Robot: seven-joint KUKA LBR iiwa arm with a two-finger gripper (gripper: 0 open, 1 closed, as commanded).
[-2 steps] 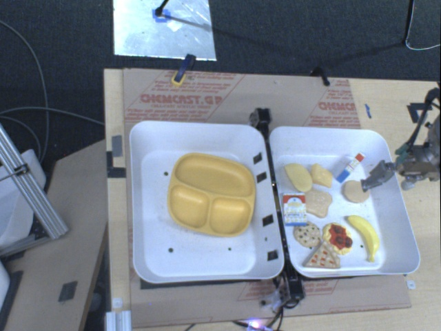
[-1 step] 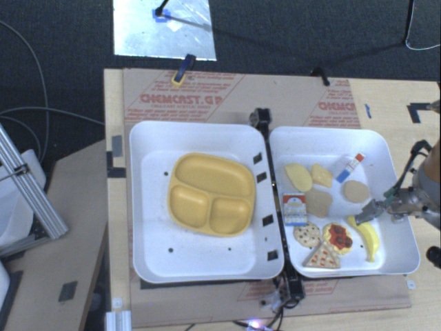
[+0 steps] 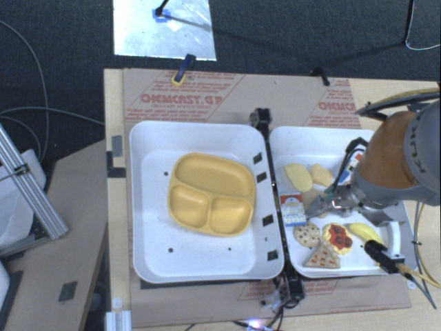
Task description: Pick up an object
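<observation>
Your arm (image 3: 396, 161) comes in from the right and bends low over the right bin (image 3: 344, 138), its orange band above the wrist sitting over that bin's right half; the wrist slants down and leftward, so the gripper (image 3: 324, 204) ends up near the bin's middle, close over the objects. You can see grey metal at the tip, but whether the fingers stand apart or together cannot be told from this slant, and nothing shows clearly between them.

Just left of the tip lies a small white carton with red and blue print (image 3: 293, 209), near enough that touch or gap cannot be told; up and to the left of the tip sit two pale yellow potato-like pieces (image 3: 298, 176), side by side, the smaller one (image 3: 321, 175) closer to the wrist; below the tip, toward the near wall, lies a round speckled cookie (image 3: 306, 235); right beside that is a round piece with a red topping (image 3: 337, 238); a triangular pizza-like slice (image 3: 322, 257) rests just below those two; a yellow banana (image 3: 364, 232) lies to the lower right of the tip, partly under the arm.

Well away to the left of the fingers, the left bin (image 3: 151, 205) carries a yellow divided tray (image 3: 210, 193) with three compartments.
</observation>
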